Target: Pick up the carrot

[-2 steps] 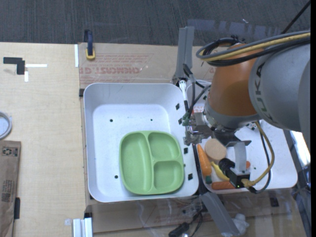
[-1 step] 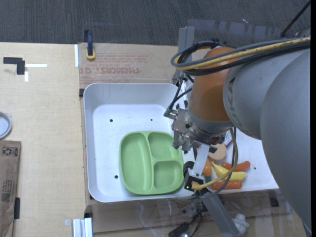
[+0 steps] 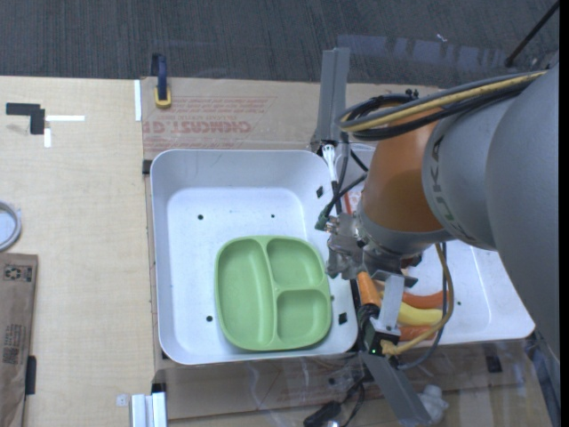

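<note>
Hanging over the seam between the 2 bins, the tool [image 3: 356,272] sits at 3 o'clock of the green plate [image 3: 271,292] in the left bin [image 3: 178,238]. Can't tell if it's clenched or released tbh. The carrot [image 3: 427,300] lies in the right bin [image 3: 498,314], at the tool's 4 o'clock, right against a yellow thing [image 3: 416,313].

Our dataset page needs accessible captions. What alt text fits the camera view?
A grey and orange robot arm reaches from the right over the right white bin, where orange and yellow items lie partly hidden beneath it. The left bin holds a green divided plate.
</note>
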Robot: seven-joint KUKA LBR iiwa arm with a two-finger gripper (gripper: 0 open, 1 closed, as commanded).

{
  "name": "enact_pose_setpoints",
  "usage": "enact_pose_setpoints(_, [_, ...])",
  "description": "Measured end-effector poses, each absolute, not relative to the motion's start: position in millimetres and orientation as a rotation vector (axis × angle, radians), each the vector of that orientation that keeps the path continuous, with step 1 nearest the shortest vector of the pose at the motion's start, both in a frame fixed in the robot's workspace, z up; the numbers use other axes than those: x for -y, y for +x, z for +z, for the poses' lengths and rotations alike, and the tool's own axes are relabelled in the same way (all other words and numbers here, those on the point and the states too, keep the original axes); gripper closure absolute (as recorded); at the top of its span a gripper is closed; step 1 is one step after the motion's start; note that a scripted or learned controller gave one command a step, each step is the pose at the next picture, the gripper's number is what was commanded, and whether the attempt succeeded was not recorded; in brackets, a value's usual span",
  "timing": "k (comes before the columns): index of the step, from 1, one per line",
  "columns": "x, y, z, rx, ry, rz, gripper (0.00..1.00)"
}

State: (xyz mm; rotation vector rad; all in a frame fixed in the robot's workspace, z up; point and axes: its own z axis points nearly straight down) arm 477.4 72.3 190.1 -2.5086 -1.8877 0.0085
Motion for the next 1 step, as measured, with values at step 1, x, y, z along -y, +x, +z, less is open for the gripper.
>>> enact_pose_setpoints(1, [-49.9,491.9,190.2,1.502,-2.759,0.009,1.00])
